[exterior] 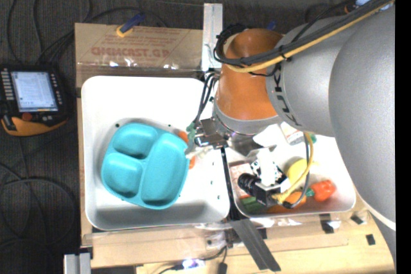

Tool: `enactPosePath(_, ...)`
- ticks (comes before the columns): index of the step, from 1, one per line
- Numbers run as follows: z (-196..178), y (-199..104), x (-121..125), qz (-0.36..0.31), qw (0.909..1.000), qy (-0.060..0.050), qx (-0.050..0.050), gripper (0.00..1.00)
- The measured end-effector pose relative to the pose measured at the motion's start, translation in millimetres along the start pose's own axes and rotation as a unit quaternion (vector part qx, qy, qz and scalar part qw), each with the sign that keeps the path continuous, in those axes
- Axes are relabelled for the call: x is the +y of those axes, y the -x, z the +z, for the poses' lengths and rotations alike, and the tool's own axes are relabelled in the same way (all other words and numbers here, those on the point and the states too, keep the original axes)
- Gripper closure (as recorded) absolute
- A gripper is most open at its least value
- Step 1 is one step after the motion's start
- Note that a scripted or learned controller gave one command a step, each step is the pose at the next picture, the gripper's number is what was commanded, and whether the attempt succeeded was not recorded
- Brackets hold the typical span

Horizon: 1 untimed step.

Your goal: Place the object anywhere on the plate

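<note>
Plate (144, 165): turquoise, three compartments, lying tilted in left bin (109, 90).
Hand (194, 141): hovering at plate's right rim; finger state cannot be told.
Object: orange bit (184, 136) showing beside hand.

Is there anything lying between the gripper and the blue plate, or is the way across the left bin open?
Nothing visible stands in the way. The gripper is at the right rim of the turquoise plate in the left bin, with something small and orange beside it; whether that is held can't be told.
</note>
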State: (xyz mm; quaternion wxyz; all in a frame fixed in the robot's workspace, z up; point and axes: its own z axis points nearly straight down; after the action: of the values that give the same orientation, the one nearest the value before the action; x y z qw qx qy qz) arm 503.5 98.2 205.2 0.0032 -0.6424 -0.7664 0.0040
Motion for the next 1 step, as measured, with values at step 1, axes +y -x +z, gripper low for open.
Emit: enactPosePath(1,-80.5,47.0,-28.2,0.1,0.9949,0.001,-0.002,1.0)
